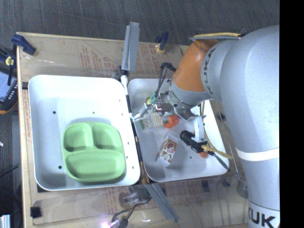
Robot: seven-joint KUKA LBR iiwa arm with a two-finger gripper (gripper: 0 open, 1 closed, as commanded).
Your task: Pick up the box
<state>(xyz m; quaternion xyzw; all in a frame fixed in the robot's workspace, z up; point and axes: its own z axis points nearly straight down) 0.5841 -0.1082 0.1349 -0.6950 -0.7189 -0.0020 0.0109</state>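
Observation:
The box (pixel 167 151) is a small carton with red-brown and white print. It lies tilted on the floor of the right bin (pixel 156 175), toward the front. My gripper (pixel 151 112) hangs over the back left part of that bin, up and to the left of the box and apart from it. Just under the gripper lies a speckled green-and-white item (pixel 153 122), with a small red-orange object (pixel 171 121) beside it. The wrist hides what lies beneath it.
The left bin (pixel 42 94) holds a green divided tray (pixel 94 152) at its front. A small orange piece (pixel 204 153) lies near the right bin's right wall. The grey arm (pixel 247 94) covers the right side of the bench.

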